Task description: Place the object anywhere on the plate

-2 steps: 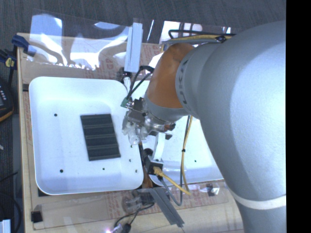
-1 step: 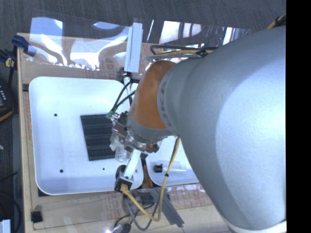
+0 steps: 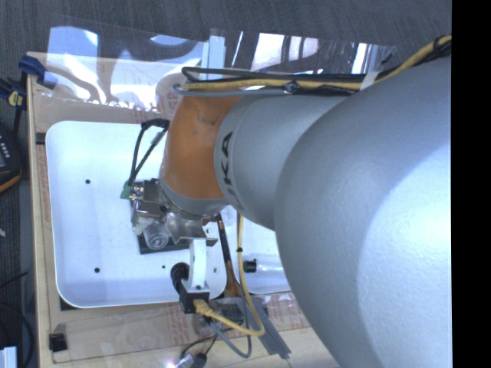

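Wooden bench (image 3: 115, 332) on dark carpet, clear plastic sheet along far edge. White bin (image 3: 77, 205) at left, its floor bare where visible. Task object and plate hidden, likely behind arm. Gripper (image 3: 153, 232) low over bin's right part; whether it grips anything, cannot tell. Grey arm (image 3: 345, 205) with orange band (image 3: 192, 148) covers view's right half; cables (image 3: 230, 313) trail below.
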Robot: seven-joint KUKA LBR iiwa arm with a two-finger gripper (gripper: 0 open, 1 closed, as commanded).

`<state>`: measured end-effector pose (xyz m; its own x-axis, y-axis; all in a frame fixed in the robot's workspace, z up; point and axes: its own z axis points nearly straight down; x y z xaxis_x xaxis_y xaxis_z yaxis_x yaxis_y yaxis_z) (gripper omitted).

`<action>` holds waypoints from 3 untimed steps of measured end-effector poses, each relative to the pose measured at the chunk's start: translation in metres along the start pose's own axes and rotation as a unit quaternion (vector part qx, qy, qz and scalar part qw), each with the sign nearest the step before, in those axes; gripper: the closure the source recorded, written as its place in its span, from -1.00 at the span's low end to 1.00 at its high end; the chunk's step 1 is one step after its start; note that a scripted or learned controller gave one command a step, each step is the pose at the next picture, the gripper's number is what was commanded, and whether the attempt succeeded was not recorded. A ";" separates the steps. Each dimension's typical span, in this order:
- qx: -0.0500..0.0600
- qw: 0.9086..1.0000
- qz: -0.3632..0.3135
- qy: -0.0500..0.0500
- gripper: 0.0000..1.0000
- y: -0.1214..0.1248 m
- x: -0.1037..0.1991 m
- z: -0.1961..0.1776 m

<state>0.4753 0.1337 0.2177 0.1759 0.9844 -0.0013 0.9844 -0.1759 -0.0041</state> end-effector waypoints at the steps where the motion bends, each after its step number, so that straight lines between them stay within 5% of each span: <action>1: 0.001 0.965 0.264 0.000 1.00 0.027 0.044 0.013; 2: 0.000 0.977 0.212 0.001 1.00 0.001 -0.006 -0.058; 3: 0.002 0.976 0.217 -0.001 1.00 0.040 -0.036 0.024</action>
<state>0.5083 0.0909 0.1935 0.5759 0.8175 -0.0051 0.8175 -0.5759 -0.0063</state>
